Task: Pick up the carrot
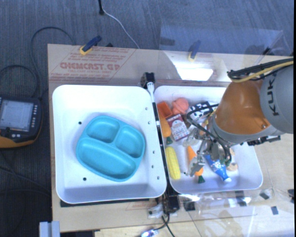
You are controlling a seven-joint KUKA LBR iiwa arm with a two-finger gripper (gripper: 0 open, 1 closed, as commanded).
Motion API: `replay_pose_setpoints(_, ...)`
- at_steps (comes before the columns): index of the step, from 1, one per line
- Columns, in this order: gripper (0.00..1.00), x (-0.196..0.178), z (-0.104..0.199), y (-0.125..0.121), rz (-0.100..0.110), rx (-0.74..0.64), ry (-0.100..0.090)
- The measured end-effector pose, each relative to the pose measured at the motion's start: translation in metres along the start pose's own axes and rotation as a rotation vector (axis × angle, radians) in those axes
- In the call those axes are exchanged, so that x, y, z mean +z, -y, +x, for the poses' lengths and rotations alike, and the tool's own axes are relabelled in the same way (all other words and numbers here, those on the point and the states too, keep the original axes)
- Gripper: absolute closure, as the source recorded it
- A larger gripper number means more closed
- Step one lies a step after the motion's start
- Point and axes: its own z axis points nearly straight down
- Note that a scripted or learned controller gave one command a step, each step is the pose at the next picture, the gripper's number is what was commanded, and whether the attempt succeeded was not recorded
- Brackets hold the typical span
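Two bins: shallow white plastic bins sit side by side on a pale brown board (89,65) with red lettering. Left bin (64,147) is at about 9 o'clock from the middle, right bin (251,174) at about 3 o'clock.
Left bin contents: just a turquoise three-compartment plastic plate (111,147), sitting flat in the middle.
Right bin contents: all the clutter is dumped here, so that's where the arm has to fish.
Carrot: small orange toy carrot with a green end (193,158), lying loose on the bin floor around 6 o'clock in the right bin. A yellow plastic corn cob (173,163) lies just beside it at 9 o'clock.
Other bits: round salmon-pink toy (180,104) and an orange block (163,108) up at the bin's 11 o'clock, a red and white packet (178,129) below them, a blue and white tube (218,169) at 3 o'clock of the carrot.
Gripper: two-finger metal gripper (203,158) hangs low right at the carrot, under the orange wrist band. Honestly can't tell if it's apart or closed, too much wrist in the way.
Arm: grey KUKA arm (281,102) comes in from 3 o'clock, cables draped over it.
Room: dark blue-grey carpet (39,9), a teach pendant with a screen (12,120) on the floor at 9 o'clock, black cable snaking at 12.
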Motion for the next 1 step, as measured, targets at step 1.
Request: replay_pose_setpoints(1,0.00,0.0201,0.0194,0.0078,-0.001,0.435,-0.006)
